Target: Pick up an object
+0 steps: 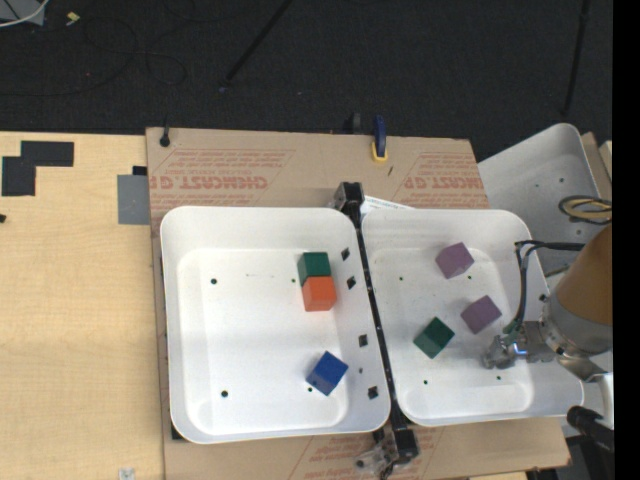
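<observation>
Bench: two white bins side by side on a cardboard sheet (300, 168), a black divider strip (365, 288) where they meet.
Left bin (180, 328): holds three cubes.
Green cube (314, 265): near the middle of the left bin, toward its right wall, touching the orange cube on that cube's far side.
Orange cube (319, 294): just on the near side of the green cube, in contact with it.
Blue cube (327, 372): toward the near right corner of the left bin, turned at an angle, well apart from the other two.
Right bin (460, 408): holds three cubes and the gripper.
Purple cube, far (455, 260): in the far half of the right bin, near its middle.
Purple cube, near (481, 314): toward the right wall, between the far purple cube and the gripper.
Dark green cube (434, 337): near the bin's middle, tilted, just left of the near purple cube.
Gripper (502, 352): low over the right bin's floor by the right wall, just beside the near purple cube on its near side; nothing is seen between its fingers, and I cannot tell how wide they stand.
Arm (590, 298): enters over the right bin's right wall, orange band above the wrist.
Clamp (379, 139): blue and yellow, on the far edge of the cardboard.
</observation>
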{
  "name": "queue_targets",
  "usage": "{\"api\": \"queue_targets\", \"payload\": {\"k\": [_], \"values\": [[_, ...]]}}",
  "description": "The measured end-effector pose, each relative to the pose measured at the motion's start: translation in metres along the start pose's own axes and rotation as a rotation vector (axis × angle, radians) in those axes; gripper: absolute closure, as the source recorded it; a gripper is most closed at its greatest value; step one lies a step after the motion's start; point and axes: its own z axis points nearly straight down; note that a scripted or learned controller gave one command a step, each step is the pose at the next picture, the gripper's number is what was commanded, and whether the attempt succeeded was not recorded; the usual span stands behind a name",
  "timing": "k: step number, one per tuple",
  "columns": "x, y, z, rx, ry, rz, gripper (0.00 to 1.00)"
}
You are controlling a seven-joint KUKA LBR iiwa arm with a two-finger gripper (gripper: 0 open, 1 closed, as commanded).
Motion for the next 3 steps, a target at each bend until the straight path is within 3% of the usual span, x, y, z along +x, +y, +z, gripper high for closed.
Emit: {"api": "queue_targets", "payload": {"k": [3], "values": [[0.0000, 0.0000, 0.0000, 0.000, 0.000, 0.002, 1.00]]}}
